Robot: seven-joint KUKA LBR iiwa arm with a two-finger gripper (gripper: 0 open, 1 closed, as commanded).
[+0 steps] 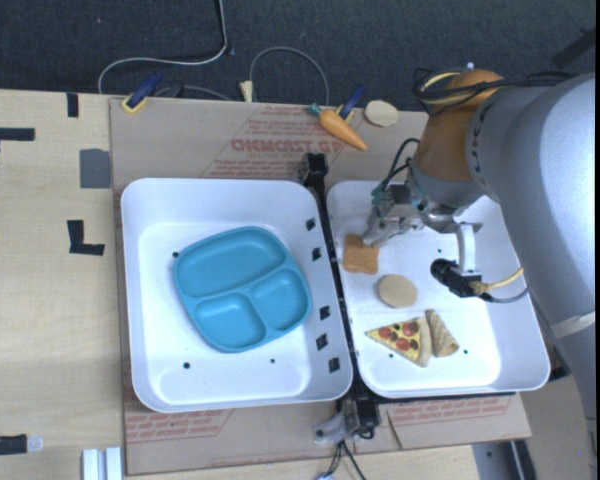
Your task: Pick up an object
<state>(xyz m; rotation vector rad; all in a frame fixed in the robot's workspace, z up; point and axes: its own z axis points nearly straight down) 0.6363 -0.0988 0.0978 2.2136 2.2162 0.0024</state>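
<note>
Hand (380, 230) low in right bin (510, 368), at brown block (360, 258); grip state unclear. Best to centre over block, clear of wall, then close firmly.

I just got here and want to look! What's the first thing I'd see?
The bright blue divided plate in the left bin stands out first. Then the big grey and orange arm, its gripper down in the right bin by a tan toy block, with a pizza slice nearer the front.
</note>
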